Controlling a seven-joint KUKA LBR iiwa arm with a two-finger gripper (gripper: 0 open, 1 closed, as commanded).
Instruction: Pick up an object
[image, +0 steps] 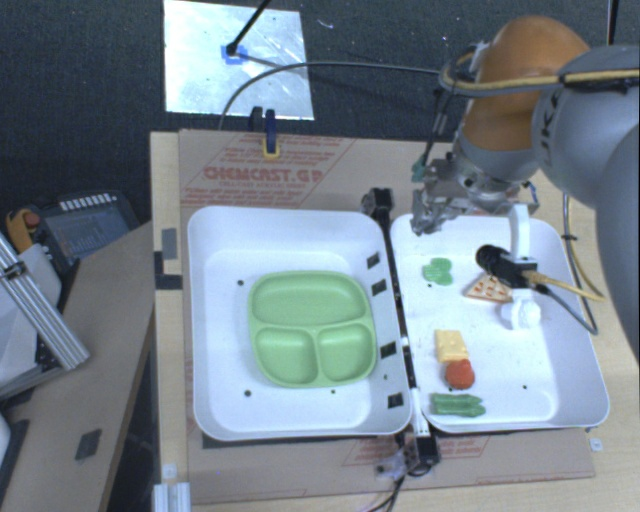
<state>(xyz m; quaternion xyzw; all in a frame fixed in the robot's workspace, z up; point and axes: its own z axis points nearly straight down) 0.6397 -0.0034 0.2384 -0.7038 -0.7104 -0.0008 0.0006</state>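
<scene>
Two shallow white bins stand side by side on the bench (168, 340): a left bin (215, 300) and a right bin (565, 380). The left bin holds one green tray (305, 300), divided into three compartments. The right bin holds five small things: one green leafy piece (437, 270), one tan wedge (487, 290), one yellow block (451, 345), one red round piece (460, 375) and one green pod (457, 405). One blue-and-yellow clamp (268, 135) sits at upper centre of the frame.

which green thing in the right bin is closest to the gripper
The small green piece in the far part of the right bin, just below the gripper. The long green one lies at the near edge, past the red ball.
</scene>
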